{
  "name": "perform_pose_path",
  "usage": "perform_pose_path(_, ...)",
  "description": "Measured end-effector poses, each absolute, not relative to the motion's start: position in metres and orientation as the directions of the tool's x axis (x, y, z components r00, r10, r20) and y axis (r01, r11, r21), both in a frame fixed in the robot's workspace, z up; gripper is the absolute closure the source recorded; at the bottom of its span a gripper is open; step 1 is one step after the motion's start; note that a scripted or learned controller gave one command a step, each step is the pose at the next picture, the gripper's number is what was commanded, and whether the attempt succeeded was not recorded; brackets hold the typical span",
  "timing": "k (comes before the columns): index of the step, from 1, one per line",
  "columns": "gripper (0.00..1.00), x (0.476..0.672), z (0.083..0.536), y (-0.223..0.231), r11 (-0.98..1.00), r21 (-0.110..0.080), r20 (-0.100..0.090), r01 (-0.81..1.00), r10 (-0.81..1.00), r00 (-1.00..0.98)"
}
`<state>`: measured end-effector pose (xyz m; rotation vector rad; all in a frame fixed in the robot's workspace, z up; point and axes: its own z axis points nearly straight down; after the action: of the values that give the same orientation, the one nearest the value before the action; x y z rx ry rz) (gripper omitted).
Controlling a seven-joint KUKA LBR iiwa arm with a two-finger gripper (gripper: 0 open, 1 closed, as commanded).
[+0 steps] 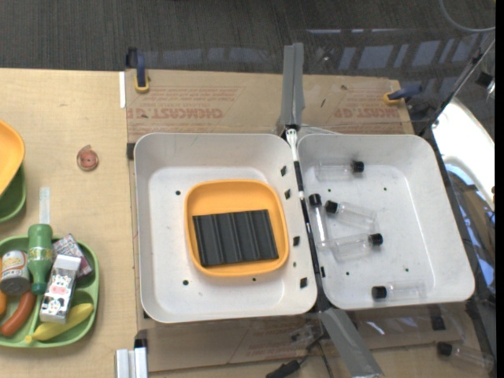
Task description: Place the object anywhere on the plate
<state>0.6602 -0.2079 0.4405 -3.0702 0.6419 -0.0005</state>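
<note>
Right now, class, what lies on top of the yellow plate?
A dark ribbed block lies on the plate, inside the left bin. The plate's middle beneath it is covered.

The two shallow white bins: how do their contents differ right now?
The left white bin holds one orange square plate bearing a dark ribbed rectangular block. The right white bin holds several scattered clear plastic vials with black caps, lying on their sides. Both bins are shallow and white.

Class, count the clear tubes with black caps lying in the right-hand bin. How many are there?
4: one tube near the top, one left of centre, one just below it, one near the bottom edge.
</note>
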Motion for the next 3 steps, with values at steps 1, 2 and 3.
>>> perform_pose_path(1,1.00,0.6602,0.4402,-0.2199,-0.981,-0.006,0.000,-0.196,-0.196,0.981)
perform_pose_path(2,1.00,0.6606,0.4413,-0.2183,-0.981,-0.007,0.002,-0.194,-0.194,0.981)
perform_pose_path(3,1.00,0.6571,0.4408,-0.2189,-0.981,-0.007,0.001,-0.195,-0.195,0.981)
